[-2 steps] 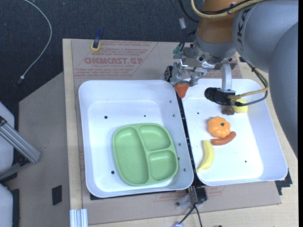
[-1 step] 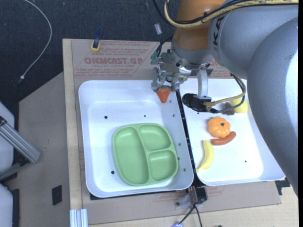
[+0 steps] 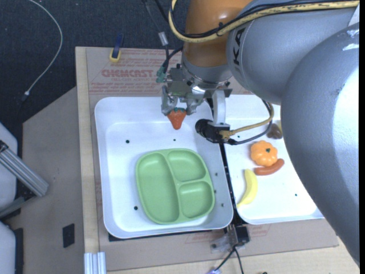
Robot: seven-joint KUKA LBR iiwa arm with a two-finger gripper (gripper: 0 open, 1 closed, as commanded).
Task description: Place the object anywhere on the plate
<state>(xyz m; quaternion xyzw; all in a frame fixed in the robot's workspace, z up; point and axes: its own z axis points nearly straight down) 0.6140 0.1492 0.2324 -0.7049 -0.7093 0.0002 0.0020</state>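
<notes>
Clearly, in the camera view, the task is sitting about midway. The claw (image 3: 177, 108) is pinching a small orange-red toy, a strawberry or carrot by its look (image 3: 177, 119), whose body is poking out below the fingertips. It is hanging over the back part of the left white bin (image 3: 108, 153), above bare white floor and just beyond the far rim of the green divided plate (image 3: 171, 184). So the pickup is looking done, while the carry over the plate and the release are remaining. All three plate compartments are lying bare of toys, and any of them would serve.

In the right bin (image 3: 285, 210), other toys are waiting: a small orange pumpkin (image 3: 263, 151), a red sausage (image 3: 268, 167) touching its near side, a yellow banana (image 3: 248, 187) just below, and a brownish piece (image 3: 275, 131) by the arm, too hidden to name.

As for writing, faded red print on the board under the bins (image 3: 134, 72) is reading roughly "CHEMCAST", though the claw is covering its end. White lettering on the arm (image 3: 235, 44) is showing partly, too cut off to read.
</notes>
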